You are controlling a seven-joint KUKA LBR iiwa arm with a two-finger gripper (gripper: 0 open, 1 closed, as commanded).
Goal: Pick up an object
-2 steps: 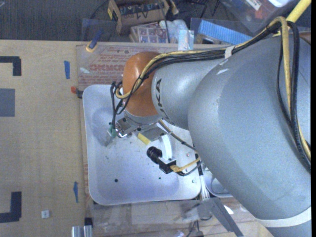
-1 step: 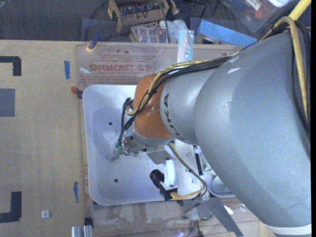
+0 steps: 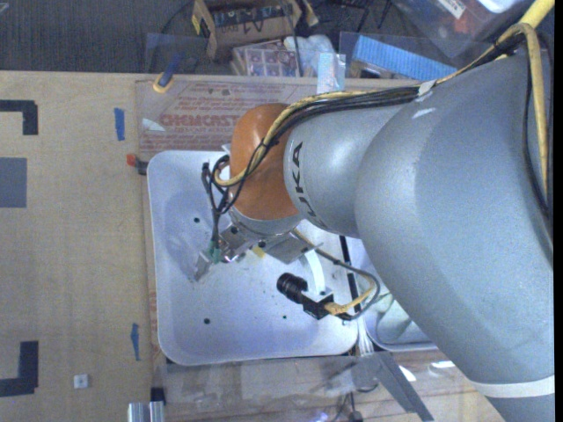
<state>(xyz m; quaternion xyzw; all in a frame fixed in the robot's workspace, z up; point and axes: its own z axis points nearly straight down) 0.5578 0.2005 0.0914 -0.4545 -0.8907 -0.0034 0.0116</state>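
Grey arm [image 3: 440, 192] enters from the right, filling much of the view. Orange band [image 3: 259, 170] sits above the wrist, cables looped along it. Pincer [image 3: 204, 266] points down and to the left, tips low; finger state unreadable.

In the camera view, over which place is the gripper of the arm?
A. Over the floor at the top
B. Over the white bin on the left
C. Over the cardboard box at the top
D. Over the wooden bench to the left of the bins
B: the gripper hangs under the orange band, over the left part of the white bin, inside its rim.
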